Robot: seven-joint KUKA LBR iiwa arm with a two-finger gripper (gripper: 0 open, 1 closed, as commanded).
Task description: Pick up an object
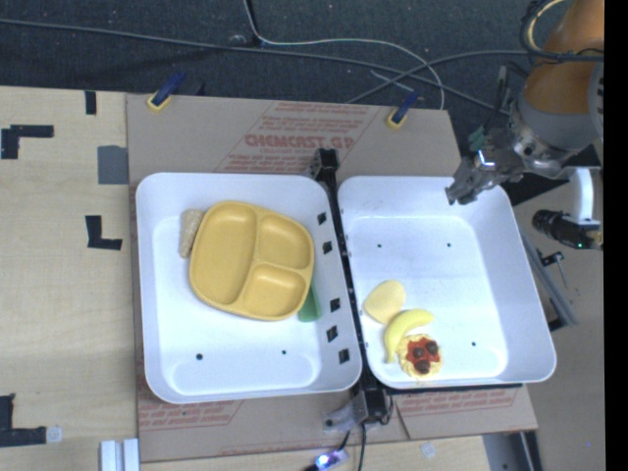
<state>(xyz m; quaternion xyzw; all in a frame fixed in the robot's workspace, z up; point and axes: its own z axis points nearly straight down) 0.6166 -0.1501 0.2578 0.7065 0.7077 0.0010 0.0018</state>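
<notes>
In the right bin (491,263), near its front, lie a pale yellow chip-like piece (384,299), a yellow banana (403,328) and a small red pastry with dark berries (422,354). The left bin (167,341) bears a yellow divided plate (251,259), with a tan piece (189,232) poking out at its left and a green item (310,306) at its right edge. My gripper (469,184) hangs over the right bin's far right corner, well apart from the food items, with nothing seen between its fingers.
The arm (559,86) comes in from the upper right. Black clips (328,163) join the bins along the middle seam. Cables (324,47) run across the dark floor behind. Cardboard (294,135) lies under both bins.
</notes>
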